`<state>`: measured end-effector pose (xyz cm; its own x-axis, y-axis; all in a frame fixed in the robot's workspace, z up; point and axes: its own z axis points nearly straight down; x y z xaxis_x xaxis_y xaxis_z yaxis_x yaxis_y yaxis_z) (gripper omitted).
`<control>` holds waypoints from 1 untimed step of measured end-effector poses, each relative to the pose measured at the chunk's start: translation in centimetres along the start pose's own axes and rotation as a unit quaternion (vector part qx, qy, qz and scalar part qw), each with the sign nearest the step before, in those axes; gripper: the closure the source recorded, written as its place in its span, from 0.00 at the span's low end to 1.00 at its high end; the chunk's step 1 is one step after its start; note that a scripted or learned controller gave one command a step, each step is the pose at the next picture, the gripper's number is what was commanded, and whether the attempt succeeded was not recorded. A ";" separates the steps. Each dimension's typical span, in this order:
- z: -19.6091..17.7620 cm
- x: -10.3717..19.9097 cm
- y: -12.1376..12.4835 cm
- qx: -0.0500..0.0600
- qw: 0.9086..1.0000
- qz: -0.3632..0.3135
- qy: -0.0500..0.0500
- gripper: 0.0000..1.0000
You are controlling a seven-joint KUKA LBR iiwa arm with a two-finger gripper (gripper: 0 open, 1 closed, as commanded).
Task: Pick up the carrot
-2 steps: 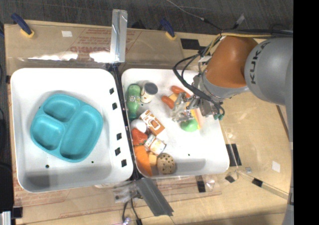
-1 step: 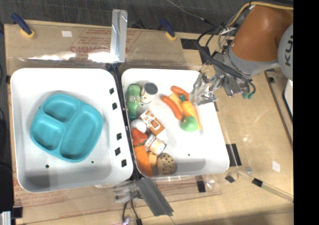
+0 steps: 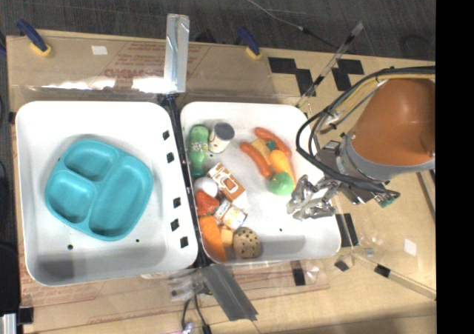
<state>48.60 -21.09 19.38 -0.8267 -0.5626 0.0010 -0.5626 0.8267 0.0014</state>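
1. The right bin (image 3: 326, 240) sits by the desk's right edge.
2. The gripper (image 3: 311, 201) hovers at the bin's right side; whether it is open I cannot tell.
3. The carrot (image 3: 264, 158) lies toward the bin's far right corner: probably light, stiff, smooth plastic, best pinched mid-length.

The white bins (image 3: 29, 177) look like smooth, matt plastic. The teal tray (image 3: 100, 188) has a soft plastic sheen. The tool (image 3: 315, 199) shows bare glinting metal; the table (image 3: 415, 251) looks like pale wood.
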 end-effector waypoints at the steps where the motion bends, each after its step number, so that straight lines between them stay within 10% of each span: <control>1: 4.9 -3.5 -2.2 0.000 0.997 -0.076 -0.001 1.00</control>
<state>52.76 -20.94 14.49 -0.7322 -0.6811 -0.0013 -0.6811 0.7322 0.0013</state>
